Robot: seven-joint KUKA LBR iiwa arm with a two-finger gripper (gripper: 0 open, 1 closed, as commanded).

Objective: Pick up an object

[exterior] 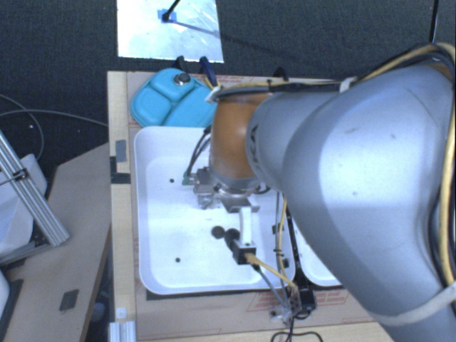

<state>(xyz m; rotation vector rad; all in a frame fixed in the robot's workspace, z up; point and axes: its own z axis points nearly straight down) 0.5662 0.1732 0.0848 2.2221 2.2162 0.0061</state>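
The gripper (pixel 207 193) hangs low over the middle of the left white bin (pixel 153 212), under the orange wrist band (pixel 231 137). The arm's bulk covers what lies directly beneath the gripper. Two tiny dark specks (pixel 172 182) sit on the bin floor to the gripper's left and front left, too small to identify. No object shows between the gripper and the bin floor.
A light blue plastic container (pixel 173 98) lies on the bench behind the left bin, touching its back rim. The grey arm hides most of the right bin (pixel 322 280); a sliver of its front rim shows. A shiny sheet (pixel 169 20) lies further back.
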